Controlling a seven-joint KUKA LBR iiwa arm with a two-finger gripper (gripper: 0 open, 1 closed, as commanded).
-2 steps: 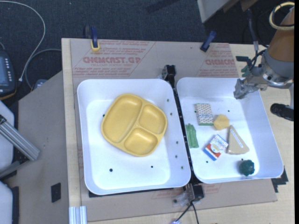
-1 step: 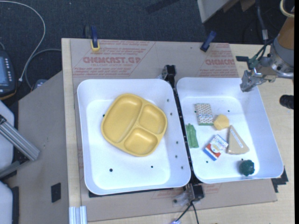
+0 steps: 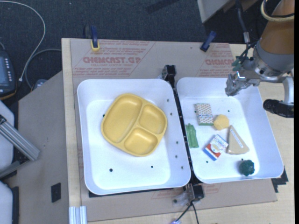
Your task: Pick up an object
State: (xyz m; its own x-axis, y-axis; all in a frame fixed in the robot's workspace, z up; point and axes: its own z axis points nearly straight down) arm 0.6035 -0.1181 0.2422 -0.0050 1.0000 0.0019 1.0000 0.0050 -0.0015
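Metal fingers [image 3: 235, 85] (gap unclear, cannot tell) hover above right bin [image 3: 268, 139] near round yellow block [image 3: 221, 122].

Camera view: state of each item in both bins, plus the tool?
yellow divided plate: upright, flat in the left bin, compartments bare
patterned packet: flat in the right bin
yellow block: beside the packet
green strip: flat by the bin's left wall
red-and-blue packet: lying flat
tan wedge: lying flat
dark green ball: at rest near the front rim
tool: above the right bin's far edge, nothing held
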